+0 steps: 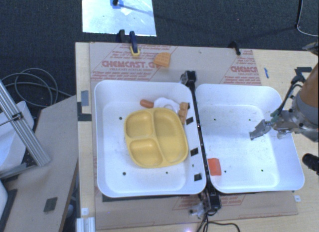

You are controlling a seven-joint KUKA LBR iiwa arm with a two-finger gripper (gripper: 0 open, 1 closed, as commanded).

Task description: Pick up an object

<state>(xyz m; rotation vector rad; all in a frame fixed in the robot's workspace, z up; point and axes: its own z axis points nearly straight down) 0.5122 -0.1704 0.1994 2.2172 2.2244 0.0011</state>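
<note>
My gripper [268, 133] hangs over the right part of the right bin [234, 101], open, with nothing between its fingers. An orange-red block [214, 166] lies in that bin's near left corner, well left of and below the gripper. In the left bin [107, 141] sits a yellow divided plate [154, 138]. Behind the plate lie a small brown sausage [146, 104], a white piece [164, 104] and a tan block [183, 112] against the bin's right wall.
A tan waffle-like piece [162, 59] lies on the board behind the bins. Black clamps [189, 77] sit along the divider between the bins. A yellow clamp [134, 50] holds the board's far edge.
</note>
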